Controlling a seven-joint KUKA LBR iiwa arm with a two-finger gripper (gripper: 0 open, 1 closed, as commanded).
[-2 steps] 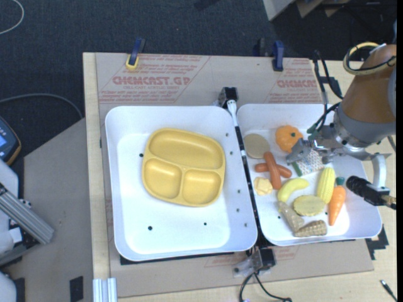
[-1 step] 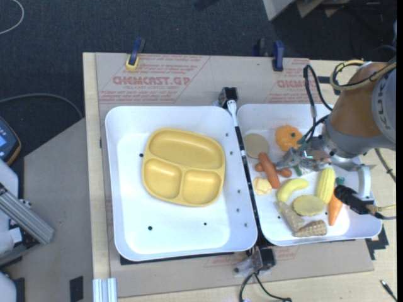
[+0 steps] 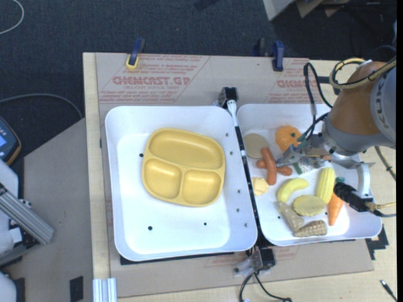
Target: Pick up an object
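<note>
Crowded against the right bin's (image 3: 371,230) near wall, the cone (image 3: 303,224), lemon (image 3: 308,204), carrot (image 3: 335,209), corn (image 3: 325,183) and banana (image 3: 291,188) touch, so the gripper (image 3: 301,153), finger state indeterminate, over the sausage (image 3: 269,164) and orange (image 3: 288,136), may snag neighbours.

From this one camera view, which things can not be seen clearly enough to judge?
- Gripper: too small and cluttered in the camera view to read its state.
- Orange fruit: its right side is covered by the gripper.
- Right bin: its far right part lies under the arm.
- Small pieces beside the sausage: too small to name.
</note>
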